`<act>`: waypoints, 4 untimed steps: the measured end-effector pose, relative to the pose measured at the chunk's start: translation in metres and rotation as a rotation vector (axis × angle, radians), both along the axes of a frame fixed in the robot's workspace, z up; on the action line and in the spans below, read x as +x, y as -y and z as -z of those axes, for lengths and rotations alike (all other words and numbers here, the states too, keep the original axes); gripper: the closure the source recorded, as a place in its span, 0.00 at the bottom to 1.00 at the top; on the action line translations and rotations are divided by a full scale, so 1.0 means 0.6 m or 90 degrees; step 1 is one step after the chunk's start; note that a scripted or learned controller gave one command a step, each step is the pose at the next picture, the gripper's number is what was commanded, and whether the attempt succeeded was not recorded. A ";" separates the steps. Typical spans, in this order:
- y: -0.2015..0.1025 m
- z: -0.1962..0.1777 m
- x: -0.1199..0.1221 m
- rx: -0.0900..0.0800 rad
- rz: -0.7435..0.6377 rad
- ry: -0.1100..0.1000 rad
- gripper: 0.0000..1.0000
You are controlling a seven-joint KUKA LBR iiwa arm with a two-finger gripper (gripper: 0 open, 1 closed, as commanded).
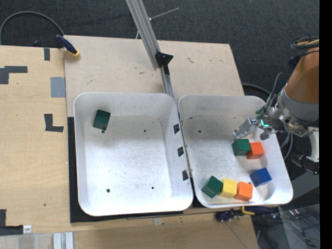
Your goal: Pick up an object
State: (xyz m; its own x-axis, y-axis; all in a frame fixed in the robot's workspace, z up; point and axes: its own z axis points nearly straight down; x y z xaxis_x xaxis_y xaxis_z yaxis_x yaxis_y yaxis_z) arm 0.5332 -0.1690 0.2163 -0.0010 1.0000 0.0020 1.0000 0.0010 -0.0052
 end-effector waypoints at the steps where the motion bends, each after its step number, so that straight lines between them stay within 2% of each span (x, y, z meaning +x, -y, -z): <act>1: 0.000 -0.003 0.001 -0.001 -0.001 0.002 0.00; 3: 0.005 0.166 -0.023 -0.001 0.001 -0.001 0.00; 4: 0.004 0.210 -0.024 -0.001 0.000 0.000 0.00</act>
State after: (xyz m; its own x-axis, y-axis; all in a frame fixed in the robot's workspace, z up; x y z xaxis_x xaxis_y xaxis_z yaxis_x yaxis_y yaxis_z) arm 0.5186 -0.1713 0.0901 -0.0012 1.0000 0.0001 1.0000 0.0012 -0.0047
